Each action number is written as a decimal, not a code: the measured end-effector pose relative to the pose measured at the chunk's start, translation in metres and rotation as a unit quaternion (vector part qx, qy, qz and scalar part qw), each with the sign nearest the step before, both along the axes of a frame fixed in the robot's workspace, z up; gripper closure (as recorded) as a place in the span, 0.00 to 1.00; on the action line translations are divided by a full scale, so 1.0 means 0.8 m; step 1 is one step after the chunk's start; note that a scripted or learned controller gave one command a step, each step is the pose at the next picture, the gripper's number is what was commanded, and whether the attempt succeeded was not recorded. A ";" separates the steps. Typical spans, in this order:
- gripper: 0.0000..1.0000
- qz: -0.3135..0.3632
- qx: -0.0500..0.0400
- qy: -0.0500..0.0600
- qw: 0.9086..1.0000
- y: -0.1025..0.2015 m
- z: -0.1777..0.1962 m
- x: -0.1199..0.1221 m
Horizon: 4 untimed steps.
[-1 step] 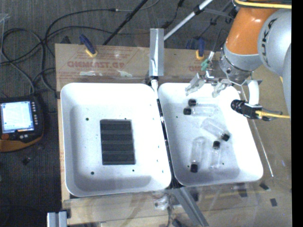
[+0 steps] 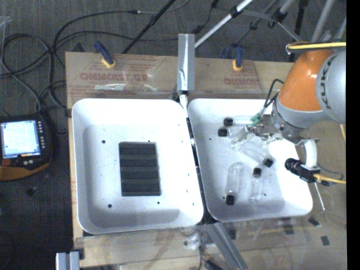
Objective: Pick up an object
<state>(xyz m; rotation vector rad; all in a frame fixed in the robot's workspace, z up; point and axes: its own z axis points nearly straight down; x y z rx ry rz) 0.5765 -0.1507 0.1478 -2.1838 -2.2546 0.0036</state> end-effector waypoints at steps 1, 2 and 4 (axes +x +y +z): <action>0.00 0.005 -0.006 -0.022 1.000 -0.002 -0.042 -0.022; 0.00 0.038 -0.001 -0.005 0.999 0.010 -0.073 0.089; 1.00 0.038 -0.001 -0.002 0.999 0.052 0.078 0.113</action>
